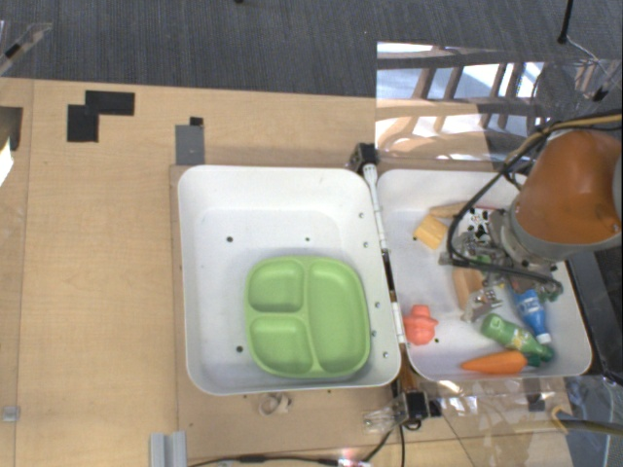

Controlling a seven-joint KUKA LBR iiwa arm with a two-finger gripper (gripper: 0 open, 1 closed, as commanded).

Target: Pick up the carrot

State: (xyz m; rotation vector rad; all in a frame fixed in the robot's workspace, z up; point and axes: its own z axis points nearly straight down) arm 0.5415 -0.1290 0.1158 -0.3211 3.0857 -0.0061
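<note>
— Metal fingers [484, 298] first: where are they, and how do they stand?

— Low over the right bin [428, 353], under the grey arm [565, 195] with its orange band. Whether they are apart or together I cannot tell; the wrist and black cables crowd over them. Nothing shows between them.

— And the carrot [494, 363]?

— Orange, lying flat along the near edge of the right bin, toward its near right corner, apart from the fingers. A green bottle [513, 336] lies just behind it, and a blue bottle [532, 313] beside that.

— What else is in that bin?

— A pink-red toy [420, 325] near the left wall, a yellow wedge [430, 230] farther back, and a tan piece [466, 282] by the fingers.

— The other bin?

— The left bin [214, 202] is white and shallow, holding a green divided plate [308, 315] toward its near side. The two bins touch along a black-hinged seam.

— The surface?

— A pale wooden desk [88, 290], with black marks [97, 113] at its far left corner and a grey bracket [190, 142] behind the left bin. Loose cables lie at the near edge.

— The room?

— Dark grey carpet [195, 17] beyond the far edge, and a clear panel [458, 76] catching bright reflections behind the right bin.
</note>
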